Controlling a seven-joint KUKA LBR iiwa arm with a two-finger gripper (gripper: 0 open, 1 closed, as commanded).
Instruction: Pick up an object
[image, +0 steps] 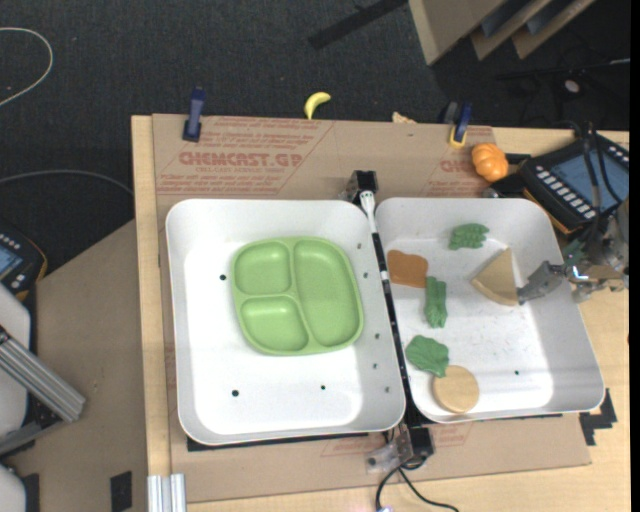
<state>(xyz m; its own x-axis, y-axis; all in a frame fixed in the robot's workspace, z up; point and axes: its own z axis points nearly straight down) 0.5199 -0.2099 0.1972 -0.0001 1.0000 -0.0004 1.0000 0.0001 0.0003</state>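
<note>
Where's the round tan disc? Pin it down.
The round tan disc lies in the right bin, near its front edge, touching the leafy green piece just behind it.

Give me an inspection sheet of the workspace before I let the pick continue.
Surface: brown board bearing left white bin and right white bin.
Job's things: right bin holds tan wedge, brown slab, round tan disc, three green pieces.
Clutter: green divided plate in left bin; orange fruit toy and yellow banana toy outside the bins.
Grippers: gripper beside the wedge.
Cables: black cable at front edge.
Surroundings: dark floor; blue clamps.
</note>
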